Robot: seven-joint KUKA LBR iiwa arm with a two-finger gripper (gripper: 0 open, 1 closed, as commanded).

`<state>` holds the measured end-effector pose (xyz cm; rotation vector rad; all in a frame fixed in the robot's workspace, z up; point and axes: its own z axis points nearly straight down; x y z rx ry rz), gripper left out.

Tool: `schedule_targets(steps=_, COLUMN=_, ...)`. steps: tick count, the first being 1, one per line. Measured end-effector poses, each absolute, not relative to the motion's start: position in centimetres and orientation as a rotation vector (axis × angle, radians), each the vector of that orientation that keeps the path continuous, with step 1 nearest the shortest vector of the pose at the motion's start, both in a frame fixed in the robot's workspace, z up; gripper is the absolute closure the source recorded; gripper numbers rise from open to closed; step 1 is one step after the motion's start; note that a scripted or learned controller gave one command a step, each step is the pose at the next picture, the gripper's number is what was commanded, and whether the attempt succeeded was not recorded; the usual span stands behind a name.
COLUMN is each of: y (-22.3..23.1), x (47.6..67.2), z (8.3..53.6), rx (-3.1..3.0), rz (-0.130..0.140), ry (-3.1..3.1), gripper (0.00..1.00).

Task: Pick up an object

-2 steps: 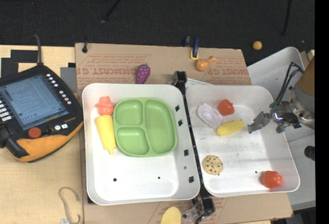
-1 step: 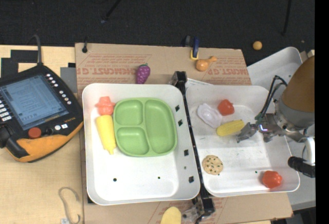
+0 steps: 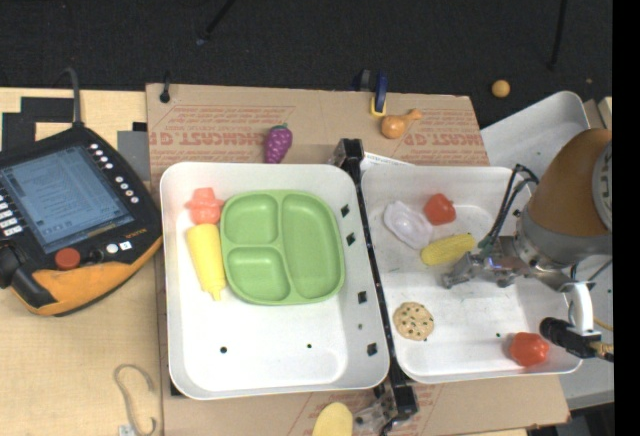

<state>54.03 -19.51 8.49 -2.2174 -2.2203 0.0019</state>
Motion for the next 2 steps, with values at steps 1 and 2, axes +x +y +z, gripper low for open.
schedule_targets(steps=1, y=-19.7, x=54.0, z=9.8, rx=-2.223, rz=0.0, ry=-2.217, gripper=1.0)
schedule_targets(steps=2, y=-19.0, x=54.6, z=15.4, rx=-2.222, rz=-0.002, ry=-2.222, gripper=1.0)
